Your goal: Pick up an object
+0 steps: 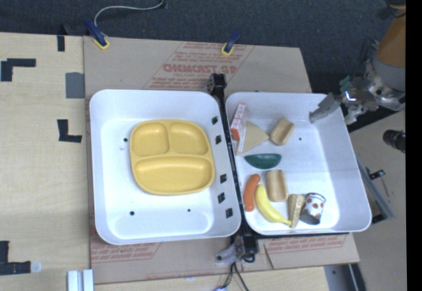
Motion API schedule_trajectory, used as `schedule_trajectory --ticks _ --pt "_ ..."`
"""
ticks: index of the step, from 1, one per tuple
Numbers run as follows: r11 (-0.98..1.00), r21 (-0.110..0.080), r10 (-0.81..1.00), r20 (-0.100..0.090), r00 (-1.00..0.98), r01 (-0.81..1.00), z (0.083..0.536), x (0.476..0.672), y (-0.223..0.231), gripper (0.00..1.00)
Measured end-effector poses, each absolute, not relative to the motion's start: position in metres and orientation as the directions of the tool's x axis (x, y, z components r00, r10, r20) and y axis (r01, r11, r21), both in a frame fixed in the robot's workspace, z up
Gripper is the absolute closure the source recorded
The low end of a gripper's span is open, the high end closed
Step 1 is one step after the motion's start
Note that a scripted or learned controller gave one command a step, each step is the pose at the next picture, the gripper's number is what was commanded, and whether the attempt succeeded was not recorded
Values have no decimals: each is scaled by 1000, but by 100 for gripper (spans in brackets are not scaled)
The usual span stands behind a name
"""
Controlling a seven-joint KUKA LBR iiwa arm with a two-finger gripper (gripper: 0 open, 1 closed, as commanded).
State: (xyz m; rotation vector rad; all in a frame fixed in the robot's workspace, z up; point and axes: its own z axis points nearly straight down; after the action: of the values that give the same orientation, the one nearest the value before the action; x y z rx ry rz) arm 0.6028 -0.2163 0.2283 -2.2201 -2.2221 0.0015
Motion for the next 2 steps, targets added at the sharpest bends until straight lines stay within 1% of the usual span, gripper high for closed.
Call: schedule_trajectory --ticks 1,2 --pt "2 5 1000 -1 -2 1000 90 632 -223 0" --pt "3 3 1000 1 -3 1000 88 670 -160 0"
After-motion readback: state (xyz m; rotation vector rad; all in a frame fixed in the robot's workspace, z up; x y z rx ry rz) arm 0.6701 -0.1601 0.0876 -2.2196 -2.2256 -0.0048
